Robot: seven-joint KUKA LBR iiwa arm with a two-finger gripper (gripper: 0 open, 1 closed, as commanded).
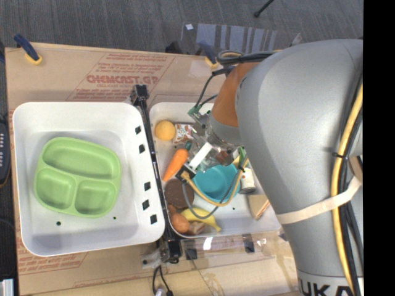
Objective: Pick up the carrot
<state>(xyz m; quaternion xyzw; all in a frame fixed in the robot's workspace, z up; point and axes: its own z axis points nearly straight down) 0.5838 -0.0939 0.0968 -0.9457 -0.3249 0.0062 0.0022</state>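
Note:
The carrot [174, 164] lies slantwise in the right bin [266, 222], close to its left wall, with its thick end pointing up and right. My gripper [210, 156] hangs low over the middle of that bin, just right of the carrot's upper end and above the teal bowl [217, 182]. The grey arm covers the bin's right half. Nothing can be seen held in the gripper.
A yellow ball [164, 130] sits above the carrot. Below it are a brown round thing [178, 193], a banana [202, 214] and an orange fruit [179, 222]. A small packet [183, 132] lies near the ball. The left bin [24, 165] holds a green divided plate [77, 176].

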